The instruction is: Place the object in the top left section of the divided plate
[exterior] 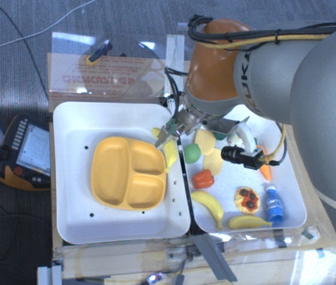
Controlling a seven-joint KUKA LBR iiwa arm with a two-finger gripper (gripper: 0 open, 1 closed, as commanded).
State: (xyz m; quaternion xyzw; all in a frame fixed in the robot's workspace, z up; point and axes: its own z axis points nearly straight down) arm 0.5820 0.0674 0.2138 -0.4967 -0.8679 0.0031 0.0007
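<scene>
Apparently the claw [167,134] is clamped on a yellow banana-like object [171,152], glossy smooth plastic, which hangs with its long axis near vertical, upper end between the fingers and lower tip pointing down toward the ridge where the two white bins meet. It sits just right of the yellow divided plate [127,173], a rounded three-section plastic dish in the left bin [73,129]. In the right bin [292,212] lie a green ball [191,153], a red pepper [202,179], two bananas [209,206] and a blue bottle [274,205].
</scene>
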